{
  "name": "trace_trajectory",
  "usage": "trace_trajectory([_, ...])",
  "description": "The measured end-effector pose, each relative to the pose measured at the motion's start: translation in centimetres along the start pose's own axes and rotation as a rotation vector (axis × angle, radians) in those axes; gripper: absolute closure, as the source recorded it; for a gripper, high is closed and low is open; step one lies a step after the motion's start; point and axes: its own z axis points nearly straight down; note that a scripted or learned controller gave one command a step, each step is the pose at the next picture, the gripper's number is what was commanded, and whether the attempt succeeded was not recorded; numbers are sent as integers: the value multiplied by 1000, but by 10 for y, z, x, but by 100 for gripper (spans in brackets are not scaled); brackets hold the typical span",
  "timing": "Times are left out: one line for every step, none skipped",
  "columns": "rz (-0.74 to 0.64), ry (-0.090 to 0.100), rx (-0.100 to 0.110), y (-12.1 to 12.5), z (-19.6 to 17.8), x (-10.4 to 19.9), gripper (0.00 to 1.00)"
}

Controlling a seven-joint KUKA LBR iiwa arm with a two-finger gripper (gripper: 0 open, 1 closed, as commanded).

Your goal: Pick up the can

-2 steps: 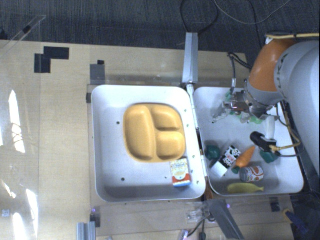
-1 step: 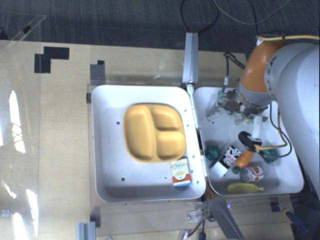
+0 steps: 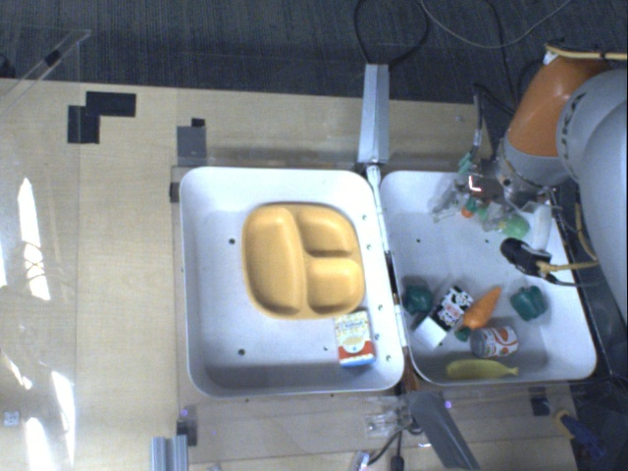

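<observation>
In the right-hand white bin (image 3: pixel 579 356), near its front edge, the small silver can with a red-and-white label (image 3: pixel 495 340) lies between an orange carrot (image 3: pixel 482 306) and a yellow banana (image 3: pixel 481 369). The claw (image 3: pixel 478 190) hangs over the bin's far corner, well apart from the can, and whether it is clenched cannot be told.

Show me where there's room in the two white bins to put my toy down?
Right bin: bare floor in the middle, between the hand at the back and the front cluster of can, carrot, banana and carton. Left bin: strips around the yellow tray, widest along the left wall; the small box crowds the front right corner.
</observation>
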Motion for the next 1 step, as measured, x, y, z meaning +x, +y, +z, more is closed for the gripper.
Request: trace_trajectory([469, -18, -22, -47, 29, -24, 0])
